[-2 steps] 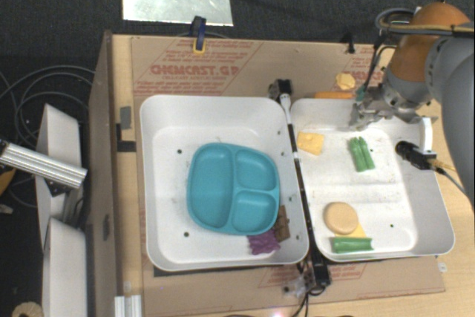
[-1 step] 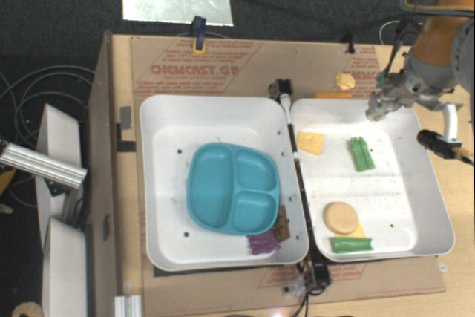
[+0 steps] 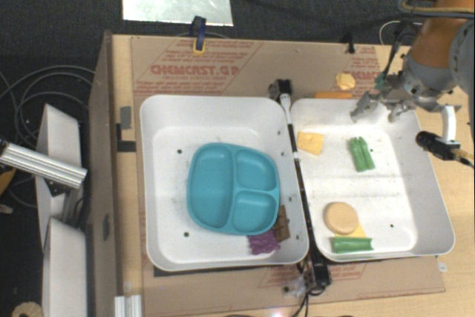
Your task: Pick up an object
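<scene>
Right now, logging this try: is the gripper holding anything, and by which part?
Nothing is held: the gripper hangs open over the right bin's far edge, nothing between its fingers.

Glossy teal plastic plate (image 3: 233, 189) in smooth white plastic bin (image 3: 167, 159), on matt cardboard sheet (image 3: 245, 63).

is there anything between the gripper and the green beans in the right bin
Nothing visible. The gripper hangs over the top edge of the right bin, and the green beans lie just below it on bare white floor. The yellow cheese wedge sits off to the left, out of the path.
</scene>
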You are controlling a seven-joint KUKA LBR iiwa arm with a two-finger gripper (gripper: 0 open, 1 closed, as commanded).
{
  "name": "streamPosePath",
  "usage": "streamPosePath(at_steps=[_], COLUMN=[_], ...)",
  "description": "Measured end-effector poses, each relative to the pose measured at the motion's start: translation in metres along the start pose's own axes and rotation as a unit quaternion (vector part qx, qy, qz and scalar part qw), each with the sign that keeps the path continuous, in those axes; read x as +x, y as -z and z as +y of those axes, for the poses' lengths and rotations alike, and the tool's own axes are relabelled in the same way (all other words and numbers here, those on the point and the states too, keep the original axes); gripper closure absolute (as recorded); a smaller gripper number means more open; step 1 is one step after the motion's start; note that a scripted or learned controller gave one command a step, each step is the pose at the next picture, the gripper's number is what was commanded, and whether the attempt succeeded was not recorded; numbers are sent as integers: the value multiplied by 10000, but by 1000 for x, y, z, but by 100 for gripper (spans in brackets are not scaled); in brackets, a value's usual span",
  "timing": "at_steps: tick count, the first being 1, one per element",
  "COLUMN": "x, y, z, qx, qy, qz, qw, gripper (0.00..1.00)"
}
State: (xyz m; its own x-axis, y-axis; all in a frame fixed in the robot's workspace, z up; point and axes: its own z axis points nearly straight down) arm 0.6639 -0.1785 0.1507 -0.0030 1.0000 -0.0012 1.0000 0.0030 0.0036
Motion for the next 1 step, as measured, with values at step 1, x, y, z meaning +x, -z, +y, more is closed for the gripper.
streamPosePath(at_steps=[1], x=[11], y=[-70], z=[-30], qx=[42], qy=[-7], qz=[13], qw=[10000], gripper=[0])
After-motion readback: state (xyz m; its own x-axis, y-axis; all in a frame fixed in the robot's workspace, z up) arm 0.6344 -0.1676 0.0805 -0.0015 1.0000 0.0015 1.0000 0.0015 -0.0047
